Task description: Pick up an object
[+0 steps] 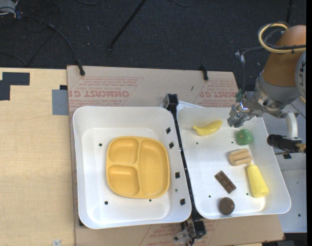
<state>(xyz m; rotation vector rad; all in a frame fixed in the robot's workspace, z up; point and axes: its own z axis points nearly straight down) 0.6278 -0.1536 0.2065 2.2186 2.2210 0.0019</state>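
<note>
In the right bin (279, 201), the banana (208, 128) looks light and smooth; take it at the middle. Whether the gripper (237, 119) holds anything, I cannot tell.

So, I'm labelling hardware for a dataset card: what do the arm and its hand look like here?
The arm is grey metal, with a rounded orange band above the wrist. A yellowish cable loops beside that band at the top. The hand is a small, dark grey metallic assembly with a bright glint on it; its details are too small to make out.
</note>
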